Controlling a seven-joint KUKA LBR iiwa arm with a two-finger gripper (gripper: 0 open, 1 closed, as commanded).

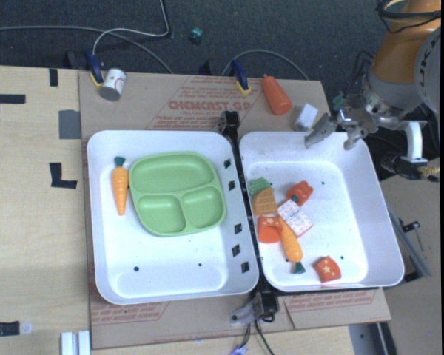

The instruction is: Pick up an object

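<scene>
While your end effector hangs over the far rim of the right bin, its two fingers stand spread, with nothing between them. You find the toy pile near that bin's left wall. I judge the orange carrot light, stiff and a little slippery; take it across its middle. Other pieces overlap it, so their shapes are hard to read.
</scene>
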